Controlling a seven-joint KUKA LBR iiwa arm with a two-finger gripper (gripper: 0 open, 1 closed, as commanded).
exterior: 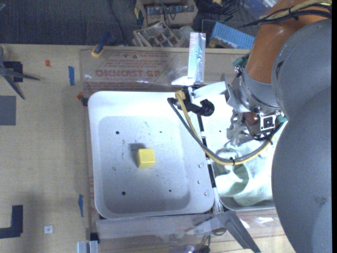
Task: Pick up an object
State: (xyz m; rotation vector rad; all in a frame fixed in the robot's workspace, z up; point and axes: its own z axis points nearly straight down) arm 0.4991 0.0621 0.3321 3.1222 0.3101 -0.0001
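Camera view: the end effector [238, 137] is lowered over the right bin [247, 198], above pale green cloth [239, 186]; its grip state cannot be told. A yellow block [146, 157] is seen well apart, left of it, in the left bin [100, 109], unreached.

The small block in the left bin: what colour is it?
Yellow; the block shows clearly in the camera view.

Left bin [105, 109]: one block [146, 157] near its middle. Right bin [247, 204]: beside it, holding cloth [242, 186], with the arm [295, 99] above it.
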